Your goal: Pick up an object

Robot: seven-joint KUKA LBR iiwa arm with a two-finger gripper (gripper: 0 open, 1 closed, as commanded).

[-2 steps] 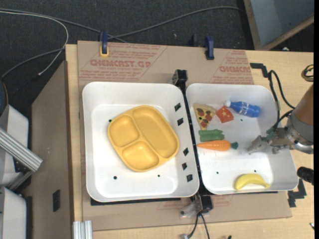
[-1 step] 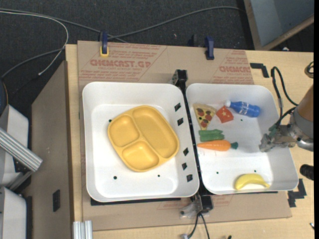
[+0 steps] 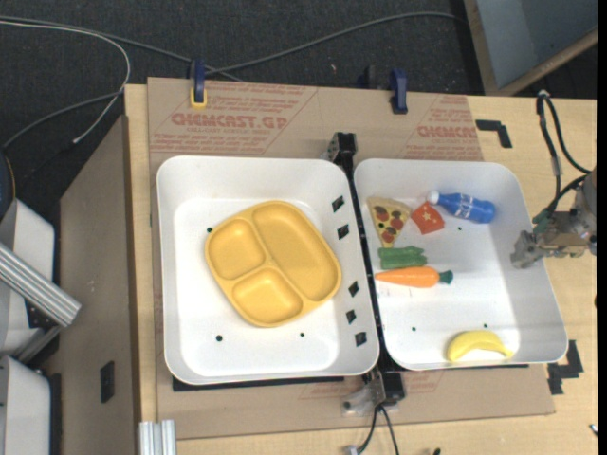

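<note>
The gripper [image 3: 542, 245] is seen at the right edge of the right bin [image 3: 503, 297], just over its rim. Whether it is open or closed cannot be told at this resolution. Nothing is seen held by it.

All candidate objects are located in the right bin, to the left of the gripper and apart from it. A blue bottle [image 3: 464, 206] is laid near the bin's far side, nearest to the gripper but well clear of it. A red piece [image 3: 429, 218] is placed just beside the bottle, with a pizza slice [image 3: 388, 220] further left. A green vegetable [image 3: 402, 256] and a carrot [image 3: 412, 277] are laid one below the other near the bin's left wall. A banana [image 3: 480, 346] is found at the near wall.

A yellow divided plate [image 3: 272, 263] is seated in the left bin [image 3: 180, 282].
</note>
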